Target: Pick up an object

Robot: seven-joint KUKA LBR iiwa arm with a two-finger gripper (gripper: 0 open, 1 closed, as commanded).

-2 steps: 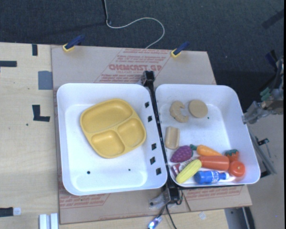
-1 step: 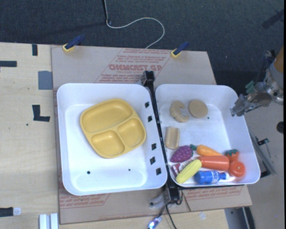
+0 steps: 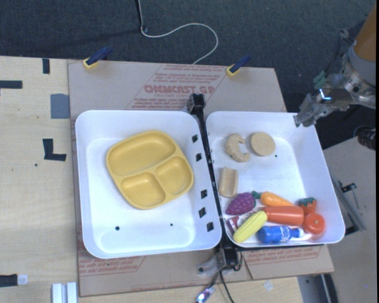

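Note:
The right bin [image 3: 303, 141] holds several toy foods: a tan croissant [image 3: 237, 148], a round cookie [image 3: 262, 144], a beige bread slice [image 3: 228, 182], purple grapes [image 3: 240, 203], a carrot [image 3: 275, 200], a red sausage [image 3: 283, 215], a corn cob [image 3: 249, 226], a tomato [image 3: 313, 223] and a blue bottle [image 3: 277, 234]. My gripper [image 3: 307, 114] hangs at the bin's upper right corner, over its rim, away from all the objects. Nothing shows between its fingers.
The left bin [image 3: 91, 169] holds a yellow divided plate [image 3: 150, 168]. A black divider [image 3: 204, 163] runs between the bins. A white cable [image 3: 177, 30] loops behind the cardboard base. Blue-yellow clamps [image 3: 96, 57] [image 3: 239, 63] hold the board's back edge.

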